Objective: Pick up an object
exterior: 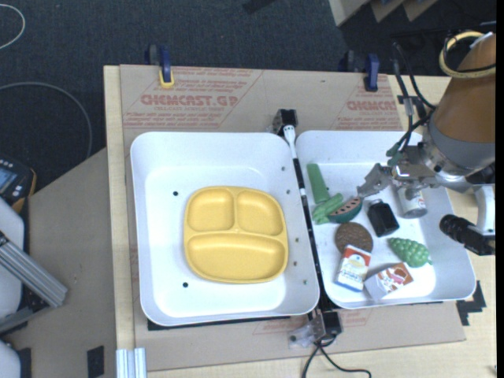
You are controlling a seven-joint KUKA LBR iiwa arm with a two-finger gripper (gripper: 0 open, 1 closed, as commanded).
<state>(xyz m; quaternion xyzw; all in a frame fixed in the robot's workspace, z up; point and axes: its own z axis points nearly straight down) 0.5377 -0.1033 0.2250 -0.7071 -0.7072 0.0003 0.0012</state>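
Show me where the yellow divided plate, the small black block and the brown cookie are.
yellow divided plate (235,235): camera view, on the ridge between its compartments.
small black block (383,217): camera view, middle of its top face.
brown cookie (353,235): camera view, centre of its round top.

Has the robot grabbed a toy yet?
Not yet. The tool hangs over the right bin with nothing in it. The black block, brown cookie and other toys lie in that bin. Picking one up is left.
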